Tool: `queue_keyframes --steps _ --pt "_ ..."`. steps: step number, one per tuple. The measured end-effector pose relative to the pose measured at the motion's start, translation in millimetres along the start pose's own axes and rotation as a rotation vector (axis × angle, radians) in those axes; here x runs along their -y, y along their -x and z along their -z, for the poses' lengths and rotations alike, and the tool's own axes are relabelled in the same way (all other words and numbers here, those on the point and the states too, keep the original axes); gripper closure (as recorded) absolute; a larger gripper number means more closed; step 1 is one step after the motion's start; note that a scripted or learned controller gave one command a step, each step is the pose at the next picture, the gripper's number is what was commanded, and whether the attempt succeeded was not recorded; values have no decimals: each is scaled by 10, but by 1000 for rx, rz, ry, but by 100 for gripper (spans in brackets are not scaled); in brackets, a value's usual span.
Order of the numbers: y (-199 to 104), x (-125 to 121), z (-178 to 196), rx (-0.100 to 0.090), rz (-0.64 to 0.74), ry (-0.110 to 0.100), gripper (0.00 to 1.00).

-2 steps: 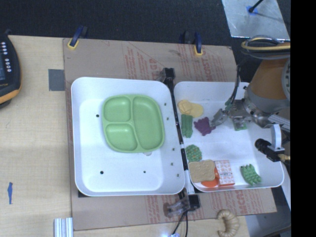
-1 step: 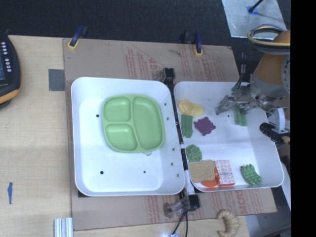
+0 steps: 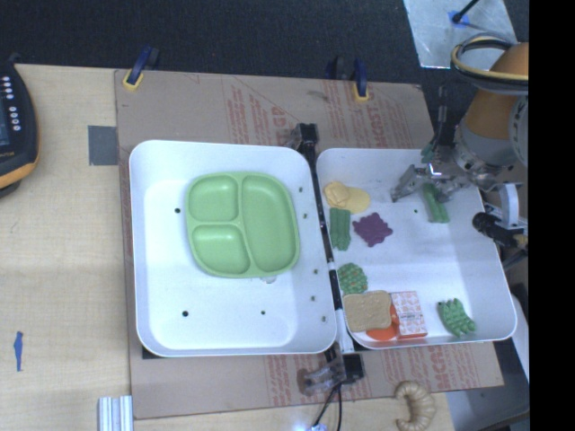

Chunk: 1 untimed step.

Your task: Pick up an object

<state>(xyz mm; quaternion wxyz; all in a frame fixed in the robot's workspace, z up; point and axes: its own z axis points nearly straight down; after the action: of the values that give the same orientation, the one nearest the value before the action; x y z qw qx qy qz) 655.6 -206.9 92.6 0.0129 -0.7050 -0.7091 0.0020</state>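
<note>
Tool [image 3: 429,180] hangs low over the far right corner of the right bin [image 3: 485,281], fingers splayed wide, gripping nothing. A small green piece [image 3: 437,206] lies right at its tip; whether they touch I cannot tell. Nearer the left bin's green divided plate [image 3: 243,224] sit a yellow piece [image 3: 346,196] and purple piece [image 3: 372,230].

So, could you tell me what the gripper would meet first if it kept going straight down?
Probably the small green piece lying right beneath the gripper in the right bin, though depth is unclear from this slant.
</note>
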Motion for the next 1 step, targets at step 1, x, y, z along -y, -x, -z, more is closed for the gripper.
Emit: queue_keyframes --steps 1 --pt "38 -11 134 15 0 20 0"
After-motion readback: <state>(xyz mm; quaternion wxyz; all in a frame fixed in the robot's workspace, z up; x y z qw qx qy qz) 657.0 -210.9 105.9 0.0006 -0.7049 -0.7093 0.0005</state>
